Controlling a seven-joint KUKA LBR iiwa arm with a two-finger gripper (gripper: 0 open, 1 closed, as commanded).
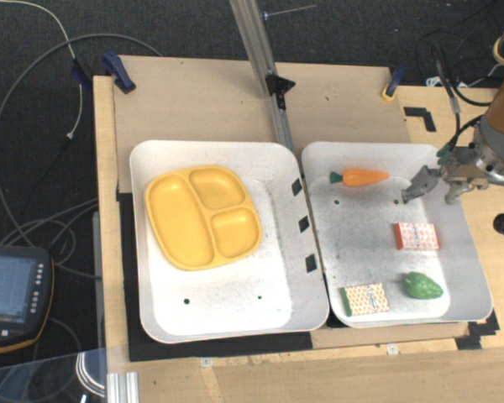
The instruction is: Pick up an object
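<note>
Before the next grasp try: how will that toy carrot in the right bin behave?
The carrot looks like smooth plastic, so probably stiff and light. Its rounded, tapered body lies on its side; a nudge may roll it. The gripper could slip on that taper.

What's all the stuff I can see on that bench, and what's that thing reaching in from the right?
Bins: two, white, side by side on the bench.
Divided plate: one, yellow, left bin.
Toy carrot: one, orange, far end of right bin.
Red-and-white box: one, middle of right bin.
Green-edged box: one, near edge of right bin.
Green toy vegetable: one, near right corner.
Gripper: one, grey, open, above right bin's far right side, holding nothing.
</note>
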